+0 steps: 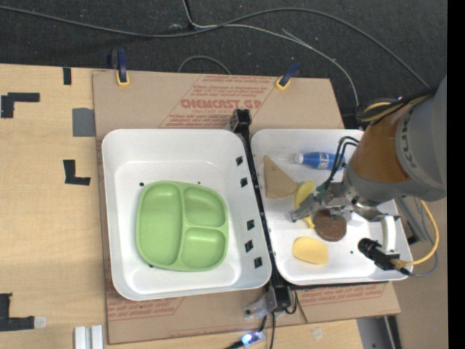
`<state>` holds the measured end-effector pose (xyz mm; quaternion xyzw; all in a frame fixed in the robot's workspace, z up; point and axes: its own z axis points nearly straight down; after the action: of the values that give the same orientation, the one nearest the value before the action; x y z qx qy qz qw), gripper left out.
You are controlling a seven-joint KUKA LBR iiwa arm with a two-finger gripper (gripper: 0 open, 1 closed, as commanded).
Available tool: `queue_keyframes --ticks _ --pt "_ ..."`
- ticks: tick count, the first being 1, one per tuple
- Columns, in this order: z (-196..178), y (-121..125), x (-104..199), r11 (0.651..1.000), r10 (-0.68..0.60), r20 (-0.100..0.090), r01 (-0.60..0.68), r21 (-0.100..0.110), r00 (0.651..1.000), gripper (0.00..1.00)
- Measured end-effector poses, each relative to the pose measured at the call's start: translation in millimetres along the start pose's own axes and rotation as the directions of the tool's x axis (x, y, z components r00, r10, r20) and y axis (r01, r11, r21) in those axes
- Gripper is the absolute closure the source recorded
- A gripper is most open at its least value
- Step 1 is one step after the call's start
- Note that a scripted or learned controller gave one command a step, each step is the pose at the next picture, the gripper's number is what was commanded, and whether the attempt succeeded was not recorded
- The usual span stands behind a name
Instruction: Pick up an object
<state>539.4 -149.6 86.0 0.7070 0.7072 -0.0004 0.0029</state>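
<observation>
A: Camera view, from above — what carries everything?

B: A pale wooden table (43,217) with black tape marks, and a brown cardboard sheet (218,100) printed in red lying on it, clipped at its 12 o'clock edge by two clamps (121,67). Beyond that edge lies dark carpet (305,6) crossed by thin cables (218,22).

A: And on the cardboard?

B: Two shallow white bins touching side by side. The left bin (116,151) holds a green divided plate (182,225). The right bin (290,271) holds a tan wedge (278,179) at 10 o'clock, a blue-and-white bottle (317,159) at 12, a yellow lump (310,250) at 6, and a brown round object (330,228) near its middle.

A: The arm?

B: The grey arm (421,147) with its orange band (379,155) comes in from 3 o'clock. The gripper (318,206) sits low over the right bin's middle, just above the brown round object and beside a yellow piece (304,192).

A: The jaws?

B: I cannot tell how they stand; nothing visibly sits between them.
</observation>
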Motion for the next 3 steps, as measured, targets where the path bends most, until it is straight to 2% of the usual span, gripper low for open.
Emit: queue_keyframes --ticks 1,2,3 --pt "-13.0 2.2 -0.1 1.0 -0.001 0.001 0.001 -0.006 1.0 1.0" --pt "-71.4 -4.9 -3.1 1.0 0.0 -0.004 0.0 0.001 1.0 1.0" --pt "-132.5 -9.6 -1.3 1.0 -0.001 -0.004 0.001 0.0 1.0 1.0"
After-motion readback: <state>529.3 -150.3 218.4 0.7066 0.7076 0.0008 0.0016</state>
